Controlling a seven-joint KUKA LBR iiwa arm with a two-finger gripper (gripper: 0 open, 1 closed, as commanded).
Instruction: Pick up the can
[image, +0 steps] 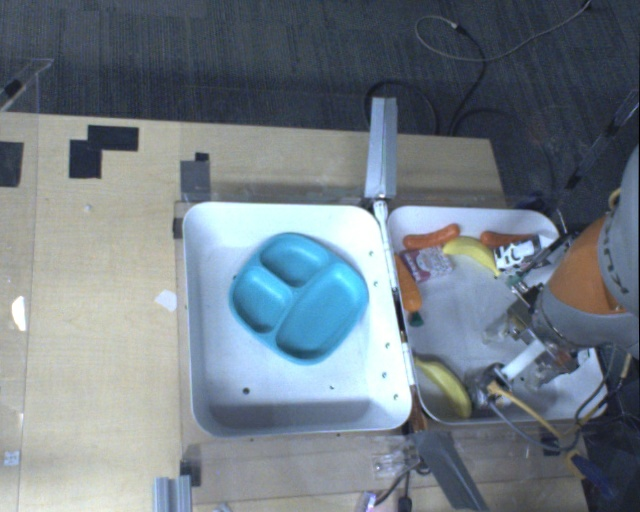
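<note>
The left bin (200, 330) carries a blue divided plate (300, 295). In the right bin (470, 213), the can (430, 264) lies near the far-left corner, not yet lifted. The gripper (525, 365) hovers near the near-right corner, grasp undeterminable.

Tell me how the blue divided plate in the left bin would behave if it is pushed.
The blue divided plate looks like moulded plastic, so it is probably stiff and light. It lies flat in the left bin, so it would likely slide rather than roll or tip. Its glossy surface may be slippery.
</note>
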